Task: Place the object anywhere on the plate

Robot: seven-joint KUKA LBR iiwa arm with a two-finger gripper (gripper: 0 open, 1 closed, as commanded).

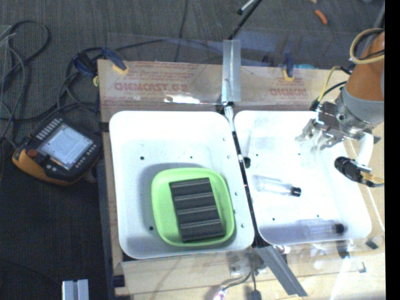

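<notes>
Centrally, a ridged dark rectangular block [197, 209] is lying on the rounded green plate [161, 186]. Right of the plate, the metallic tool [317, 136] is hovering; its finger spacing is indiscernible.

I see the plate [192, 212], green, square with rounded corners, flat in the left bin's near half. The object [197, 209], a dark grey ribbed block, lies flat on it, covering its centre.
</notes>
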